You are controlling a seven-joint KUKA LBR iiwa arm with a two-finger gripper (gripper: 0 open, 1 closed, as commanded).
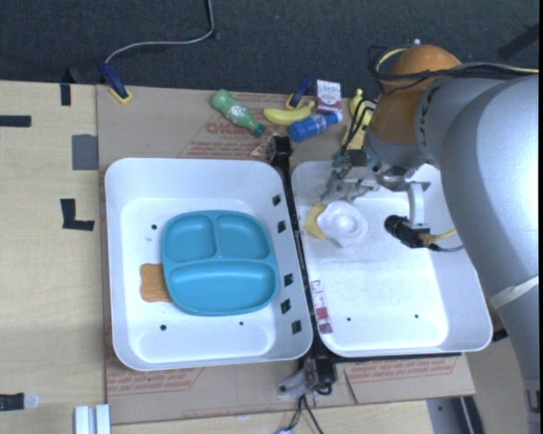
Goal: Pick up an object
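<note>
white bins, two, side by side on the counter (36, 242). my claw (347, 184) hangs over the back part of the right bin (389, 297), toward the divider between the bins. cannot tell whether it is released or clenched; the metal there is a tangle at this slant.

on the bin floor, just in front of the claw: a pale rounded object (346, 224), possibly a clear cup on its side, too blurred to be sure. whether the claw touches it i cannot tell. a yellow piece (315, 223) lies against the object's side nearest the divider.

left bin (118, 242): a blue divided plate (219, 262) sits in the middle, three compartments. a tan flat thing (150, 283) pokes out from under the plate's outer edge.

behind the bins, on cardboard: a green bottle (235, 112) lying down, a banana (288, 114), a blue bottle (312, 127) just beside the banana, and a small red-and-white box (328, 91) behind them.
</note>
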